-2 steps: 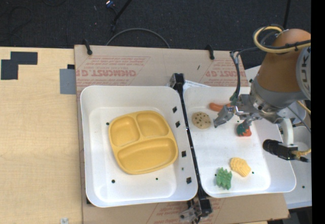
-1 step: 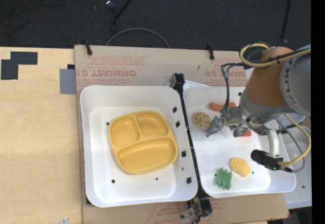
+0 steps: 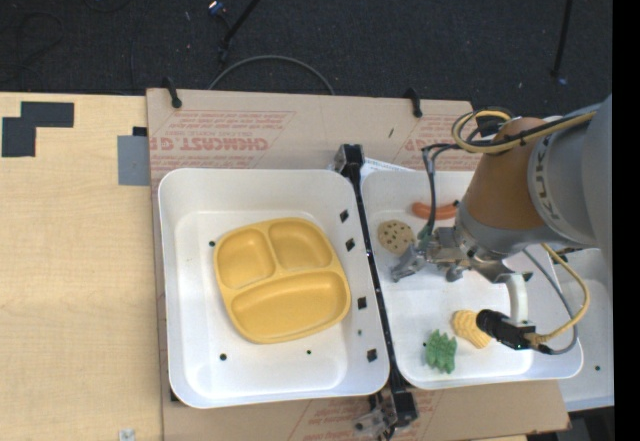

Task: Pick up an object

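**Reaching into the right bin beside the cookie**

Hovering low in the right bin point(image 3: 400, 349), the gripper point(image 3: 407, 262) sits just right of the round brown cookie point(image 3: 395, 233), with its metal fingers pointing toward the divider between the two bins. No object lies between the fingers, and whether they are spread or closed cannot be told from this angle. The grey arm point(image 3: 560, 179), with its orange band point(image 3: 505, 184), comes in from beyond the cookie's right side and covers much of the bin's far right part.

Relative to the cookie, an orange carrot-like piece point(image 3: 433, 211) lies just to its upper right, partly hidden behind the wrist. A yellow corn cob point(image 3: 468, 326) rests well below and to the right of the cookie, and a small green leafy toy point(image 3: 439, 351) lies just beside the corn, on its lower left.

Left of the cookie, across the divider, the left bin point(image 3: 190, 229) holds a yellow sectioned plate point(image 3: 282, 279).
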You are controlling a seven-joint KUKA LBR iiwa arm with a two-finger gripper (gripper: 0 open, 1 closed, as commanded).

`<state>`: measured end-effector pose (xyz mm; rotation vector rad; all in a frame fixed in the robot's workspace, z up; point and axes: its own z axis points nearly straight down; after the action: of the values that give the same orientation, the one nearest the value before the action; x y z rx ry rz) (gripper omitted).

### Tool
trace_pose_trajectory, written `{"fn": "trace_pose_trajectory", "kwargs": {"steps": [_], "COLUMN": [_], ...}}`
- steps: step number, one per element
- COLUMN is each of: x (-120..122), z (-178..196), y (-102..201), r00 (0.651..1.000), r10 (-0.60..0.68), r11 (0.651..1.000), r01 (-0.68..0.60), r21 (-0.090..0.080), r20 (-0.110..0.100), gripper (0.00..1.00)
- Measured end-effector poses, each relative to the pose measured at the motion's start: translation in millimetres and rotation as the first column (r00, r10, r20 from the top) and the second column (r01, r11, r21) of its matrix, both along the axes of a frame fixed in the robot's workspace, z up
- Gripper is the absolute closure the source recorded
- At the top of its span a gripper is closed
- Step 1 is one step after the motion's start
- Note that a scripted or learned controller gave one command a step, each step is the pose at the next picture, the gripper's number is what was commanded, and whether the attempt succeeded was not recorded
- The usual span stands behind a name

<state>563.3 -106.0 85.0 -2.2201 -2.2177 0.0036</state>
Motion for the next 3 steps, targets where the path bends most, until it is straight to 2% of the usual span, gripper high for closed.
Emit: {"fn": "trace_pose_trajectory", "kwargs": {"steps": [1,3], "x": [0,-11], "z": [13,111], "y": [-1,14], "r00": [1.0,1.0], "r10": [-0.004,0.002], "r11": [1.0,1.0], "r01": [0.004,-0.002], "r21": [0.001,0.0], "r20": [0.0,0.003], "gripper": [1.0,1.0]}}
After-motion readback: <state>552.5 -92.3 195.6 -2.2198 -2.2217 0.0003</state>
